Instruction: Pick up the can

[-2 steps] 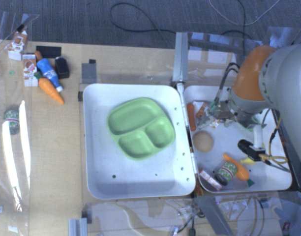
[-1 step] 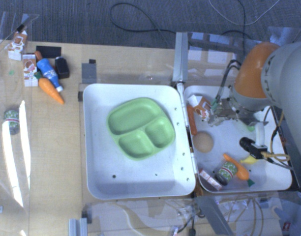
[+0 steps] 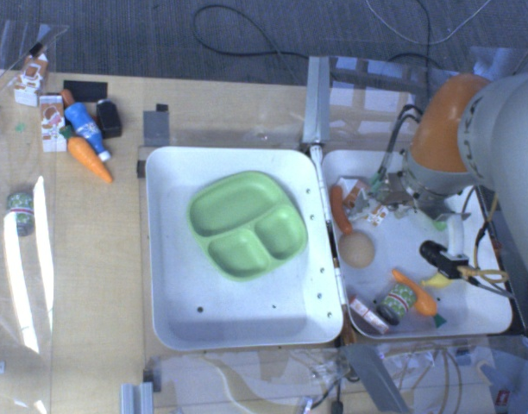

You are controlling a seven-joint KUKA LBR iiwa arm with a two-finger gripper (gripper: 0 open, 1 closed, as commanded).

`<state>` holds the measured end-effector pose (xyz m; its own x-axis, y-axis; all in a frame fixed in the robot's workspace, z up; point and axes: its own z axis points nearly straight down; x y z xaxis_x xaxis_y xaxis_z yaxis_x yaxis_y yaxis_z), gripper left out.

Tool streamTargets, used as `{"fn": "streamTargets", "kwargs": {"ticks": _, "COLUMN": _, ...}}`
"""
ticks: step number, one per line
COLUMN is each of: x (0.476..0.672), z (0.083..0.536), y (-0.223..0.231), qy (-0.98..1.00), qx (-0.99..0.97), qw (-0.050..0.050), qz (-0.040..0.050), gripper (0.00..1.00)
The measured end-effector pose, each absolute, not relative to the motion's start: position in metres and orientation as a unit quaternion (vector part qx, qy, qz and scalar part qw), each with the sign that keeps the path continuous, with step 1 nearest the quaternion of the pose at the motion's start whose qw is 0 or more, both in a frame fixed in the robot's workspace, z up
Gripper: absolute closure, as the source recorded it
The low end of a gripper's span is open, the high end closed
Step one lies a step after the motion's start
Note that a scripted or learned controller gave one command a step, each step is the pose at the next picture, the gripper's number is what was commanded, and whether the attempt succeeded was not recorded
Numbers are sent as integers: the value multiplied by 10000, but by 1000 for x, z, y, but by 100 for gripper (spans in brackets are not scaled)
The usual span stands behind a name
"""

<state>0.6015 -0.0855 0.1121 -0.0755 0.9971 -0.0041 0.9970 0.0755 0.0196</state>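
The big grey arm with the orange band (image 3: 471,136) reaches in from the right, over the top part of the right white bin (image 3: 493,322). Its tool (image 3: 380,198) sits low among small things there, and I cannot tell what state it is in.

The small green and red can (image 3: 399,301) lies on its side near the front of the right bin. An orange toy carrot (image 3: 417,294) is touching it. A round tan ball (image 3: 357,250) rests near the bin's left wall.

The left white bin (image 3: 173,300) holds a green plastic plate with three parts (image 3: 247,222).

On the wooden surface (image 3: 74,274), far left, lie another carrot and a blue bottle (image 3: 85,130).
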Motion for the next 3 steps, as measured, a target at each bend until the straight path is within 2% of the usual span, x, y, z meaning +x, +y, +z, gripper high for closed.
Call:
{"fn": "streamTargets", "kwargs": {"ticks": 1, "x": 603, "z": 123, "y": -85, "qy": 7358, "qx": 6771, "qw": 101, "qz": 64, "gripper": 100}}
{"fn": "streamTargets", "kwargs": {"ticks": 2, "x": 670, "z": 187, "y": -67, "qy": 6315, "qx": 7754, "qw": 23, "qz": 21, "gripper": 100}}
{"fn": "streamTargets", "kwargs": {"ticks": 3, "x": 670, "z": 186, "y": -67, "qy": 6318, "qx": 7752, "qw": 20, "qz": 18, "gripper": 0}}
